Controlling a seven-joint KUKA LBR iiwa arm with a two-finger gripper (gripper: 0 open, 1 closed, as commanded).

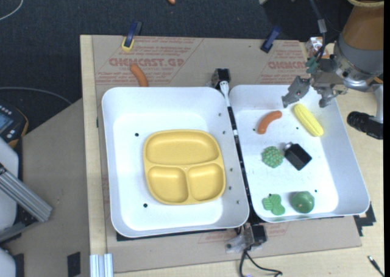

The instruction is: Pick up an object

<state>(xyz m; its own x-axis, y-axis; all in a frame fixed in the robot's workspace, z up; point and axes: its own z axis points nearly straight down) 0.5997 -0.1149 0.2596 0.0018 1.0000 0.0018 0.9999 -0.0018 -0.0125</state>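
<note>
Yellow tray: sits in left bin; out of my reach path.
Sausage: lies in right bin, just below my fingers; round, so I judge it may roll.
Corn: beside it; risk of clipping.
My gripper: fingers spread, holding nothing.

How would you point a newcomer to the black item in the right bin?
Start at the right bin, the one without the yellow tray. Near its middle lies a small black block, right beside a bumpy green ball. It is the bin's one dark, boxy thing; its neighbours are green, yellow or orange.
</note>
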